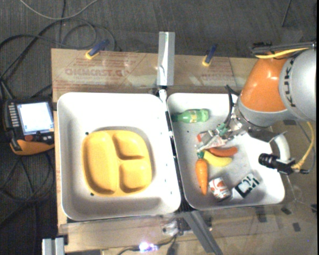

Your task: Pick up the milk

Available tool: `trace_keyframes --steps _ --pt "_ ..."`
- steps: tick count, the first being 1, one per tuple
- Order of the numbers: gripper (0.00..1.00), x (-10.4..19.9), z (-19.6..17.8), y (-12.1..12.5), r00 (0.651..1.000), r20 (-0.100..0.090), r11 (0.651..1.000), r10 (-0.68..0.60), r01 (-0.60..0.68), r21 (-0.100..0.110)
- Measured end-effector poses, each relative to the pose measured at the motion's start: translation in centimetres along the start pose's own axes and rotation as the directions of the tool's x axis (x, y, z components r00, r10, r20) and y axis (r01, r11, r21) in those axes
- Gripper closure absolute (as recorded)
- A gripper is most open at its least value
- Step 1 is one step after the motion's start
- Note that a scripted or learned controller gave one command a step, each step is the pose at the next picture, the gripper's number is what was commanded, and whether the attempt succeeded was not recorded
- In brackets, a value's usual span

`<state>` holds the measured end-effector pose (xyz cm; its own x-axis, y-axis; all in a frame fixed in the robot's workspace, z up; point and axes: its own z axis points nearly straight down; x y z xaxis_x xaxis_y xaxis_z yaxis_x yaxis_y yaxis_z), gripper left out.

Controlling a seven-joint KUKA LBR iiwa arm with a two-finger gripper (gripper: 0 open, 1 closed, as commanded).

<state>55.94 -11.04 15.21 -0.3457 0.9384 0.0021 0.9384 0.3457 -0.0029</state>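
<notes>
The grey arm's two-finger pincer (221, 132) hangs low over the upper middle of the right-hand shallow white bin (274, 195), above a small crumpled whitish wrapper (207, 138). Whether it is clenched or released I cannot tell.

The milk is probably the small black-and-white printed carton (247, 185), though at this size the print cannot be read. It lies flat near the bin's lower right corner, well apart from the pincer and diagonally down and to the right of it. Its long axis runs slantwise, lower left to upper right. A red-and-white drink can (219, 188) lies just beside its left end, so the pincer would best close across the carton's short sides.
</notes>
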Motion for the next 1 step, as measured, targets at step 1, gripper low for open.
trace_keyframes --steps 1 --pt "0.0 -7.4 6.23 -1.03 1.0 0.009 1.0 -0.014 0.014 -0.012"
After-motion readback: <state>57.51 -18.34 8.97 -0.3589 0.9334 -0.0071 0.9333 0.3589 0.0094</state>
